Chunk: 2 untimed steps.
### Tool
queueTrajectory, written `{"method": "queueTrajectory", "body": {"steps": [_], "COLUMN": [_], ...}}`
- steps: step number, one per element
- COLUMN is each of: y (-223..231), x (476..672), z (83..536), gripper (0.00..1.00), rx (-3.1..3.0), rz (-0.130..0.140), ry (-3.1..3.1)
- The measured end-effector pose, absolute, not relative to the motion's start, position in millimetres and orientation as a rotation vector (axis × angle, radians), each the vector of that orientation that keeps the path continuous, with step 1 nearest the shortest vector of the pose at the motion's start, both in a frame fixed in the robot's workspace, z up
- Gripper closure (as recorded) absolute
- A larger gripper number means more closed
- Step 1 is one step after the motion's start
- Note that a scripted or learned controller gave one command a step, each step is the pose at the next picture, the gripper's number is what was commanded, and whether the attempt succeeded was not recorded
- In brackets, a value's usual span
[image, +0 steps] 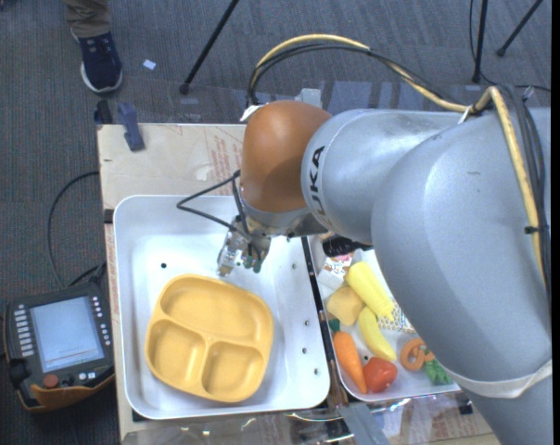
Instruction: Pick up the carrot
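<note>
The carrot is lying in the right bin, near that bin's front left corner, with its narrow end pointing toward the front edge. A red pepper-like piece is touching its right side, and a pale yellow lump is sitting just behind its top. Further right, two long yellow pieces are resting at a slant, and an orange pretzel-shaped piece with a bit of green beside it is partly disappearing under the arm.

The gripper is hanging over the left bin, well apart from the carrot and across the divide between the bins. It is pointing down just behind the back rim of the yellow divided plate, which is sitting in that bin's front half. Nothing is showing between its tips; whether it is spread or closed I cannot tell.

The grey arm is covering much of the right bin. A teach pendant is lying on the floor left of the bench.
</note>
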<state>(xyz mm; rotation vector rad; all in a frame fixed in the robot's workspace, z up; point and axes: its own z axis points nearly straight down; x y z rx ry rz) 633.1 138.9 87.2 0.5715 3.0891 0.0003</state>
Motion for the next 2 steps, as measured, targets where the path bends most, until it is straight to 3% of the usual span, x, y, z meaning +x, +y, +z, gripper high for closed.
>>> {"method": "queueTrajectory", "body": {"steps": [1,2], "y": [140,120], "x": [634.0,554.2], "z": [98,90], "gripper": [1.0,1.0], "rx": [0.564,0.108], "rz": [0.002,-0.006], "ry": [3.088,3.127]}}
